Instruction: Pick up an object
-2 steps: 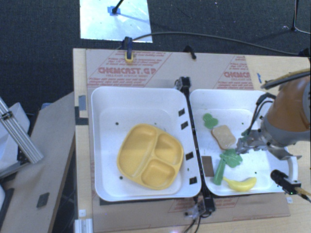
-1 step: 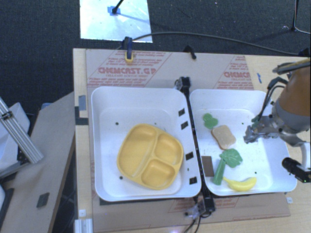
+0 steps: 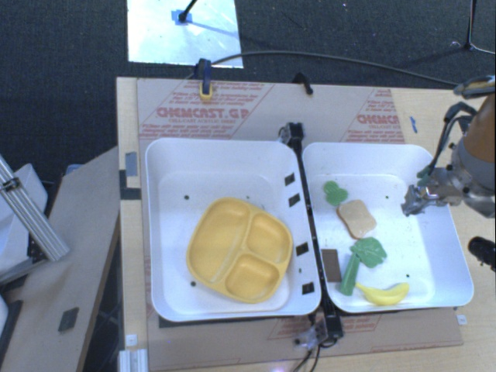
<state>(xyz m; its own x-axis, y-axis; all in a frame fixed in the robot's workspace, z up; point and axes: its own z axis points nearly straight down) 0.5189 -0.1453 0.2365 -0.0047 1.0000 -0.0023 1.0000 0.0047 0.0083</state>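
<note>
Gripper: you've got the gripper (image 3: 412, 202) hanging over the right bin's (image 3: 446, 242) right-hand side, near its upper wall. Honestly can't tell from this angle how the tip is set, it's just a dark metal clump, and nothing shows in it.

Nearest pick: the bread slice (image 3: 357, 218) sits left of the gripper, well apart from it, flat on the bin floor. Tan, rounded-rectangle, matte.

Other stuff near the bread slice: a small green leafy piece (image 3: 335, 193) just above-left of it, touching or nearly so. A green broccoli-looking toy (image 3: 363, 259) lies below it, stem pointing down-left. A brown chocolate-bar block (image 3: 331, 265) is beside that stem, against the bin's left wall. A yellow banana (image 3: 382, 293) curves along below the broccoli, near the bottom wall, smooth and glossy plastic.

Left bin (image 3: 170, 223): you'll see a yellow divided plate (image 3: 239, 249) there, three compartments, smooth plastic, far left of the bread slice.

Bins: both shallow, white, glossy, side by side on a cardboard sheet (image 3: 232, 107).
</note>
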